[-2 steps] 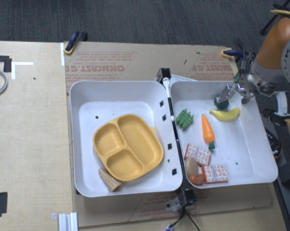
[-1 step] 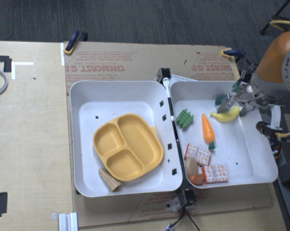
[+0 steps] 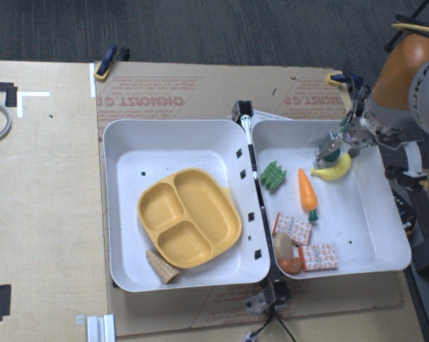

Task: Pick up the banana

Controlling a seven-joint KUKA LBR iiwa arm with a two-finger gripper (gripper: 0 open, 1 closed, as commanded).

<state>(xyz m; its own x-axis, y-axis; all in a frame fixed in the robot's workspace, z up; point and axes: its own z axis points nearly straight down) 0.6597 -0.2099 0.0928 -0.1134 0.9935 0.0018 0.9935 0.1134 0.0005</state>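
We see the fingers (image 3: 336,150) of the gripper low in the far right part of the right bin (image 3: 371,234), right at the upper end of the banana (image 3: 333,169). They are small and partly masked by the wrist, so we cannot tell whether they are open or closed, nor whether the banana sits between them. The banana lies on the bin floor, curving down to the left of the gripper, with a carrot (image 3: 308,191) just beside it and a green leafy toy (image 3: 273,175) further left. To do this step well, we judge the fingers should straddle the banana across its narrow width, near the middle, not its tip, and stay clear of the carrot. The grey arm (image 3: 400,98) reaches in from the right.
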